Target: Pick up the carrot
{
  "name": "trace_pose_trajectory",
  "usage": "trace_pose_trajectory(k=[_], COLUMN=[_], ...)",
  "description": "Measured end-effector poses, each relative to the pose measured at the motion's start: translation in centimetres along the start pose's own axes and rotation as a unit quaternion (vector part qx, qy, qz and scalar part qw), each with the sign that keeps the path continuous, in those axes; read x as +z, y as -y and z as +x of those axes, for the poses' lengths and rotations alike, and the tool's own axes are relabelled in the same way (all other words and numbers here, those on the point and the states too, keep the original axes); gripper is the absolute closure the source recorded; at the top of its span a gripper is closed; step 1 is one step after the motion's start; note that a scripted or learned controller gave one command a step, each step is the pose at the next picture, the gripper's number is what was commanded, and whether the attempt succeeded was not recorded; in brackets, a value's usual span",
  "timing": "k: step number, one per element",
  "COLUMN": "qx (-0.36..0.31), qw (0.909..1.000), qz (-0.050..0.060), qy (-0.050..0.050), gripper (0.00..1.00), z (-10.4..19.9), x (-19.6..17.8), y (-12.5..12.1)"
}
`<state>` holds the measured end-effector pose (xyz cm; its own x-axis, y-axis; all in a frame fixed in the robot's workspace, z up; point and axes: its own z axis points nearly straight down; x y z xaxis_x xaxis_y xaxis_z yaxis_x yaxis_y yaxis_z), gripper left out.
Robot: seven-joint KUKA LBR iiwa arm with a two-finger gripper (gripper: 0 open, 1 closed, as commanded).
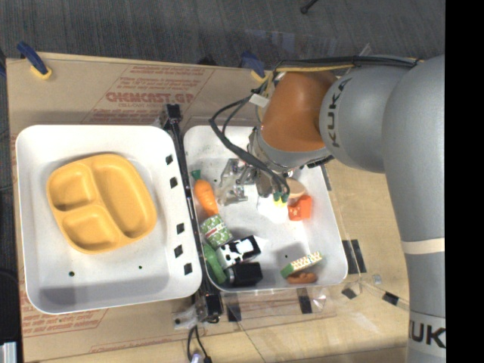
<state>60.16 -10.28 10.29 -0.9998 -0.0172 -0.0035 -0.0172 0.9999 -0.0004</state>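
The carrot (204, 195), orange with a small green top, lies near the left wall of the right bin (327, 233). My gripper (240, 184) hangs over the middle of that bin, just right of the carrot and a little apart from it. Its metal fingers point down toward the bin floor, and nothing shows between them. The arm's orange band and grey wrist cover the bin's back part.
The right bin also holds an orange-red block (300, 207), a green can (215, 231), a black-and-white object (243, 249), a black block (243, 274) and a small toothed piece (304, 263). A yellow divided tray (100, 200) sits in the left bin (38, 278).
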Motion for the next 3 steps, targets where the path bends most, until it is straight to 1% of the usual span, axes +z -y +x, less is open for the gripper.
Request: trace_pose_trajectory(k=[1,2,3], qx=[-0.052,-0.052,-0.056], qw=[0.9987,0.9986,0.9984], qz=[0.000,0.000,0.001], qy=[-0.002,-0.001,0.001], gripper=[1.00,0.00,1.00], z=[6.3,6.2,6.0], x=[1.1,1.1,0.0], y=[-0.9,-0.9,-1.0])
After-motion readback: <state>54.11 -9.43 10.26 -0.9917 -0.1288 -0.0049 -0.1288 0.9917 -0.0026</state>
